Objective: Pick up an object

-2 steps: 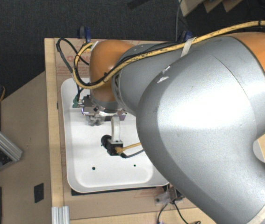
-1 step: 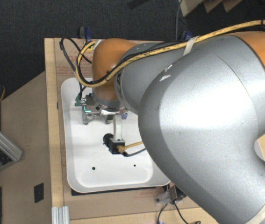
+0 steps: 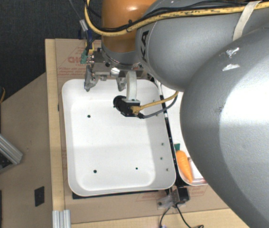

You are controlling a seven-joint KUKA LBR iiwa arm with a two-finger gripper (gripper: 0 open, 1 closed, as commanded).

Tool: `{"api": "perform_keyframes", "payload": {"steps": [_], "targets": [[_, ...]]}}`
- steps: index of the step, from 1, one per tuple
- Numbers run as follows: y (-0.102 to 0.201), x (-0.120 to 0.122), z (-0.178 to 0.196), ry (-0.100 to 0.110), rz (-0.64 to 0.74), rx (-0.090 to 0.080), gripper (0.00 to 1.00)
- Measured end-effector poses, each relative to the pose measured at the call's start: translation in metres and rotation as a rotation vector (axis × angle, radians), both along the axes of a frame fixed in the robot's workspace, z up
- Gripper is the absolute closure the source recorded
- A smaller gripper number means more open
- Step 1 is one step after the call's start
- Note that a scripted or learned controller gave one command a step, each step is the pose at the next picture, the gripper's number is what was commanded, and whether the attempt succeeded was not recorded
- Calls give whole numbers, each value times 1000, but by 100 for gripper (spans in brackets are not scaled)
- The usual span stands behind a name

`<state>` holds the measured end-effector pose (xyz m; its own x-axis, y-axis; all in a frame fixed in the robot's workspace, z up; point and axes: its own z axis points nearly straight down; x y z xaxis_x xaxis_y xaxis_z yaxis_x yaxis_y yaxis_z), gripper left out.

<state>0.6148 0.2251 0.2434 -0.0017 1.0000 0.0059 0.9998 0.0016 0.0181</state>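
The grey arm [image 3: 229,80] sweeps in from three o'clock, its orange band [image 3: 125,13] at twelve o'clock. The left bin [image 3: 110,175] lies beneath. The gripper [image 3: 105,85] hangs over that bin's far edge, jaws spread apart, nothing between them. An orange object [image 3: 183,165] rests in the right bin, at four o'clock.

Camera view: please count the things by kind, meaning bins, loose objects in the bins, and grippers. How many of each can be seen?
White bins: 2, the left bin and the right bin, mostly hidden under the arm.
Orange objects: 1, an orange object in the right bin.
Grippers: 1, the gripper over the left bin's far edge.
Total: 4
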Motion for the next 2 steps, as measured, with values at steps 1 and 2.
{"api": "perform_keyframes", "payload": {"steps": [1,2], "targets": [[-2,51,-134,23,-2,-9,0],[-6,53,99,0,0,-1,0]]}}
